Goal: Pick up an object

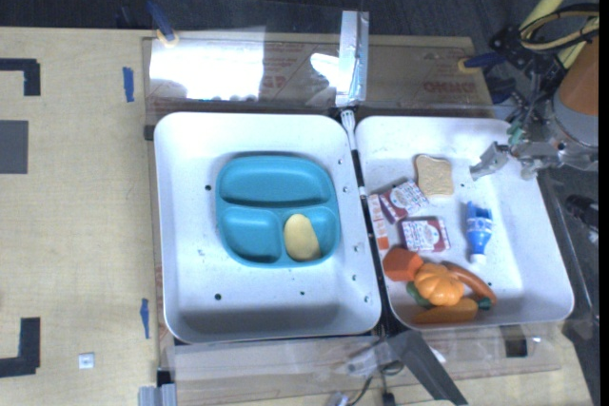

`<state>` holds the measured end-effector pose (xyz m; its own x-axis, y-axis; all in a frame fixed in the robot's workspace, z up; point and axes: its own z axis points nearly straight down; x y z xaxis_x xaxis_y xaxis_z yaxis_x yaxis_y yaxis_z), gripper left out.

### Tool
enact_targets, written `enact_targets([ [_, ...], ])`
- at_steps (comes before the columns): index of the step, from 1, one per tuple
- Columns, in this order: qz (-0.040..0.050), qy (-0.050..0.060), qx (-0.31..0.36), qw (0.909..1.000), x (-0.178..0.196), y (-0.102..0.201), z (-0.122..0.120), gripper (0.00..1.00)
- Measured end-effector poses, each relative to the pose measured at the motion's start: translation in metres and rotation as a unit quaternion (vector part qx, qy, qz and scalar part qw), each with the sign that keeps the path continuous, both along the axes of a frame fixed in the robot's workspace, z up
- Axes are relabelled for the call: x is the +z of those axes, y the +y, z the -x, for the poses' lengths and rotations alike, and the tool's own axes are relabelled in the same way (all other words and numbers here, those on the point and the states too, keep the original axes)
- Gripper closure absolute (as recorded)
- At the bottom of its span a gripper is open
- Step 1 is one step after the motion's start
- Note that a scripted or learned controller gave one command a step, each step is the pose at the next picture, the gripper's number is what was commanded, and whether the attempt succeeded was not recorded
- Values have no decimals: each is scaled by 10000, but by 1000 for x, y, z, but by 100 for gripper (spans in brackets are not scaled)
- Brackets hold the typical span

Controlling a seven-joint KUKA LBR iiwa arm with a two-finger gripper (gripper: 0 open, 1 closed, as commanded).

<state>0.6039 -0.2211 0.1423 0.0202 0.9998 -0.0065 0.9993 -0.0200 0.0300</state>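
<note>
A robotics laboratory: two white bins (181,233) sit on a plywood counter (67,204) marked with black fiducial corners (24,76) and blue tape (127,83); bundled cables (547,24) hang at 2 o'clock.

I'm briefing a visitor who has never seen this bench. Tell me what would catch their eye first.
The bright blue divided tray in the left bin stands out most, with a yellow lemon-like item in its lower right compartment. Next comes the colourful clutter in the right bin: an orange toy vegetable near the front edge, a blue and white tube and a slice of bread. The gripper sits over that bin's back right corner.
</note>
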Motion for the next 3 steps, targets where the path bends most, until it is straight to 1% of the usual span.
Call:
enact_targets([
  [1, 28, -26, 0, 10000, 12, -2, -1, 100],
  [2, 26, -13, -1, 10000, 11, -2, 0, 0],
  [3, -31, 125, 366, 9992, -55, 23, 62, 0],
])
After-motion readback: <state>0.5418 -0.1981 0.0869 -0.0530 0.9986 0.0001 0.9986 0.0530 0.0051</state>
